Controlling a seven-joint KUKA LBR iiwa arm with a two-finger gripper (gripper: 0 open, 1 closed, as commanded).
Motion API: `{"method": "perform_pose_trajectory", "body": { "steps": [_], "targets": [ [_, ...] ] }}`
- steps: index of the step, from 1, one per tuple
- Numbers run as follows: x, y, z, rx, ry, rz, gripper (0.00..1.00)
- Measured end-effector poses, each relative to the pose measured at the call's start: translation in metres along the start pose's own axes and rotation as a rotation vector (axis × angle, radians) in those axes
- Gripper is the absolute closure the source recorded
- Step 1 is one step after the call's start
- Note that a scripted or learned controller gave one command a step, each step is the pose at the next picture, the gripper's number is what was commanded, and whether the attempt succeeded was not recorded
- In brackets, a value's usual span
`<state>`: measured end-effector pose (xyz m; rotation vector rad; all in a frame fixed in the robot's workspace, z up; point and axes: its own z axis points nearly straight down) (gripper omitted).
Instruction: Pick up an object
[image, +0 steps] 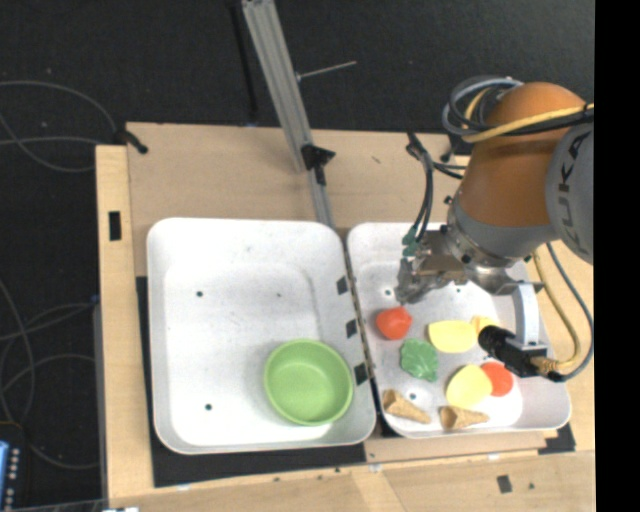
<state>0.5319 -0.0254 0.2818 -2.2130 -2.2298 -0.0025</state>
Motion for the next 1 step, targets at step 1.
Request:
{"method": "perform_pose_trajectory", "body": {
  "steps": [1],
  "targets": [
    [0.0490, 0.0004, 0.0052, 0.002, -0.001, 0.001, 1.00]
  ]
}}
